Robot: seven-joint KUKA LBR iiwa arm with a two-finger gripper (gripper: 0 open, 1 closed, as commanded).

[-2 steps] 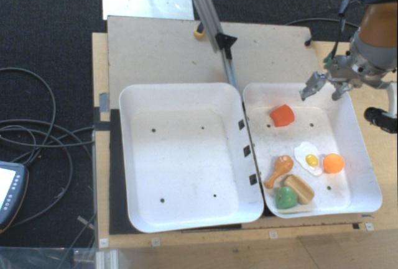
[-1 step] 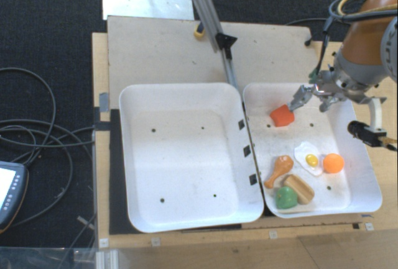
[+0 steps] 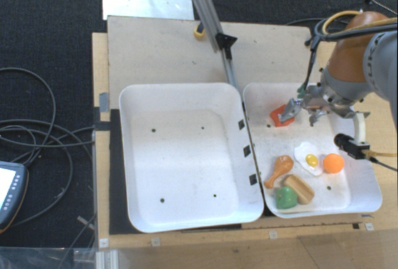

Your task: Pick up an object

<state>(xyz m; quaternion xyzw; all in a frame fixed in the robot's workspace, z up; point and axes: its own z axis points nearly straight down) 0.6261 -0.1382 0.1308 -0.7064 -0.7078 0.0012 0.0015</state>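
In the upper left of the right bin [image 3: 367, 199], a small red object [image 3: 278, 118] lies on the floor. My gripper [image 3: 288, 112] reaches in from the right and sits right at this object's upper right edge, overlapping it. The grey arm with its orange band [image 3: 348, 56] stands over the bin's upper right corner. Toward the bin's front lie a fried egg toy [image 3: 309, 158], an orange ball [image 3: 333, 163], a tan drumstick [image 3: 278, 171], a brown bread piece [image 3: 299, 188] and a green round piece [image 3: 286, 197].
The left bin [image 3: 127, 137] stands beside the right one, sharing a raised rim in the middle. A grey pole [image 3: 205, 0] slants down from the top to the bins' back edge. A black cable end [image 3: 349, 146] hangs over the right bin's right side.
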